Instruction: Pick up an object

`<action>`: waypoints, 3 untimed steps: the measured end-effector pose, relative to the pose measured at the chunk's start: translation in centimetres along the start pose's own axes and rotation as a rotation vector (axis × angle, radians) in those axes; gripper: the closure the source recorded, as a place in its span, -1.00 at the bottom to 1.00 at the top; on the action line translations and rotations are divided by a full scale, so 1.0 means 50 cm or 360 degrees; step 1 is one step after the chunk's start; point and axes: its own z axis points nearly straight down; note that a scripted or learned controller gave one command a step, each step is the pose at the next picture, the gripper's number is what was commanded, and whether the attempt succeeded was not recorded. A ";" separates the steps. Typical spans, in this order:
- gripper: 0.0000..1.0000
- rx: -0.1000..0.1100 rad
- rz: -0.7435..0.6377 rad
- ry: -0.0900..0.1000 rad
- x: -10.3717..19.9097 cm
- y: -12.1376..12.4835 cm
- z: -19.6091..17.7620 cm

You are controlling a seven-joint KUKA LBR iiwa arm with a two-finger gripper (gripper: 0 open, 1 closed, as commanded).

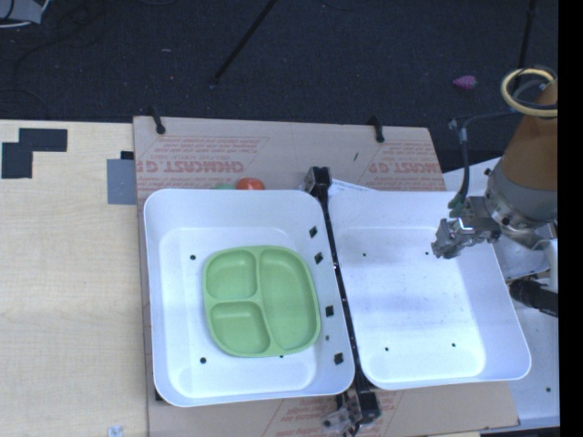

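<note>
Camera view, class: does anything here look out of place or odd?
One thing: a small orange-red object lies on the cardboard just behind the left bin, outside both bins. The green divided plate lies flat inside that bin.

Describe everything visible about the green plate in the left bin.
The green plate is a pale green, rounded-rectangle tray that looks like plastic, divided by raised ridges into three compartments: two smaller ones on the left, one long one on the right. It lies flat and right side up on the floor of the left bin, slightly rotated, with nothing on it or touching it.
</note>
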 end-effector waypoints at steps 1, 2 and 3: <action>1.00 0.0003 -0.0006 0.0004 0.108 0.019 -0.016; 1.00 0.0005 -0.0005 0.0003 0.202 0.046 -0.022; 1.00 0.0005 -0.0004 0.0001 0.287 0.068 -0.016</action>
